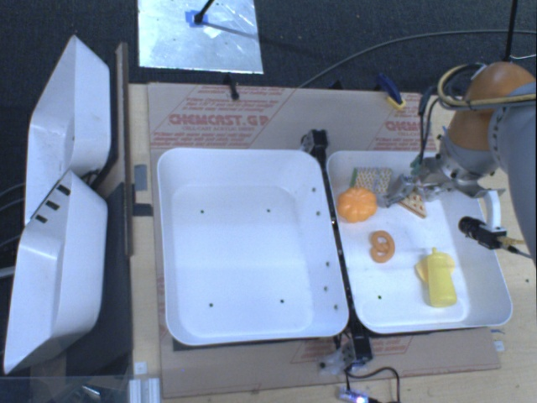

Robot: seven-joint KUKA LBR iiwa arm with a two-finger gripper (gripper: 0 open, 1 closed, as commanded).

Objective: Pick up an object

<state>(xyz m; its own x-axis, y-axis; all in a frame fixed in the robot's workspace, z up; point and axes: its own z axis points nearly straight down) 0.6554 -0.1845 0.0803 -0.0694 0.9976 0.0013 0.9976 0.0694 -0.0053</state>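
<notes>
Grey-metal two-finger gripper (401, 195) reaching in from the right on an arm with an orange band (501, 86), low over the far end of the right-hand shallow white plastic bin (491, 305). Impossible to tell from this angle how the tool is set, or whether anything is between its tips. Directly beside the tip, toward the left bin: a round orange pumpkin-like toy (357, 204), close to touching. Just behind the tip, against the far wall: a small flat speckled grey-green piece (370, 178). Under the wrist side of the tool: a tan wedge-shaped piece with dots (414, 205), partly hidden by the metal. Nearer the camera than the tool, apart from it: a small orange pretzel-shaped ring (382, 246). Farther still toward the near right corner: a yellow squeeze bottle lying on its side (439, 280). Well to the left of the tool, past the black hinge strip: the second shallow white plastic bin (180, 309), with only small dark dots on its floor. Beneath both bins, a brown cardboard sheet (220, 117) printed in red, "CHEMCAST G P" readable upside-up beyond the left bin, with smaller red lines too fine to read; a second red print behind the tool cut off and illegible. Beyond the cardboard, far from the tool, a shiny grey metal plate (168, 32) with a blue mark.
</notes>
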